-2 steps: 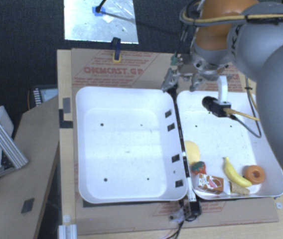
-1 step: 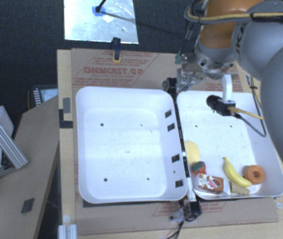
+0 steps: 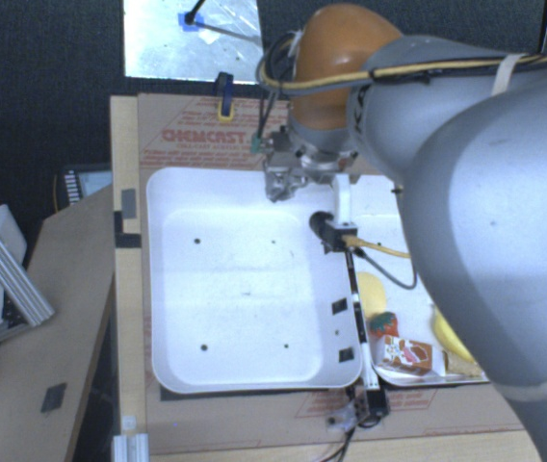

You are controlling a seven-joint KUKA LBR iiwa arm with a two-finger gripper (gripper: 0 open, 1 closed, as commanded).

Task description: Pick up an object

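Left bin point(image 3: 245, 292): floor open out to rim. Gripper point(image 3: 281, 189) over its 12 o'clock edge; arm point(image 3: 485, 181) covers right bin point(image 3: 401, 227). Finger state: can't tell.

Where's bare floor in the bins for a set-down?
The left bin has open floor from its near rim up to the gripper at its far edge. The right bin is crowded: a small packet and yellow items sit under the arm.

Even overhead light, soft focus, glare on foil sheet point(image 3: 192, 25).
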